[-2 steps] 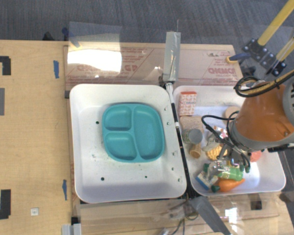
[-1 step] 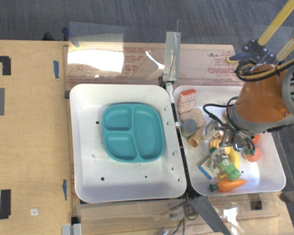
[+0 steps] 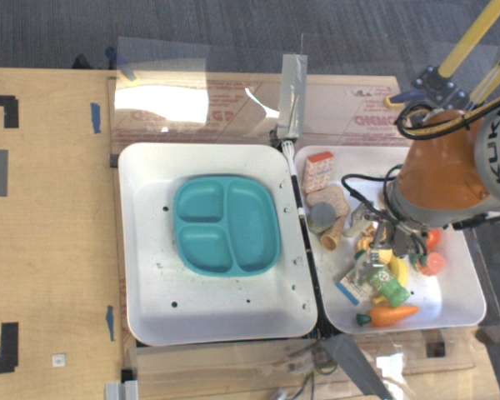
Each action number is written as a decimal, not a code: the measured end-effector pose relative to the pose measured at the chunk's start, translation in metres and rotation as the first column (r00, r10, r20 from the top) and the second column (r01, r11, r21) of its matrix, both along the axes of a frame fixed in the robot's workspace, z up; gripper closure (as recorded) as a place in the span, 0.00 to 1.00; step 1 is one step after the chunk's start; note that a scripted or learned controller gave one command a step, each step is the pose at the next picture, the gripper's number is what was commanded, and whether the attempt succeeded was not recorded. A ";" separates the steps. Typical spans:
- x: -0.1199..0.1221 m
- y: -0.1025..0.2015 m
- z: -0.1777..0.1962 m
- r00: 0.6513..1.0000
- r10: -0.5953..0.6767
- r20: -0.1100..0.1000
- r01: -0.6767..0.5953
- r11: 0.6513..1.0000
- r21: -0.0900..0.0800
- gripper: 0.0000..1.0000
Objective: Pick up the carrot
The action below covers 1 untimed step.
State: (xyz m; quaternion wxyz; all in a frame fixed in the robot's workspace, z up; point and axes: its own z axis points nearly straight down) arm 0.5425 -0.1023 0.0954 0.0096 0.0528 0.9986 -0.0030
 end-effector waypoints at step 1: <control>0.009 0.002 -0.001 0.986 -0.167 -0.002 0.167 0.986 0.005 0.00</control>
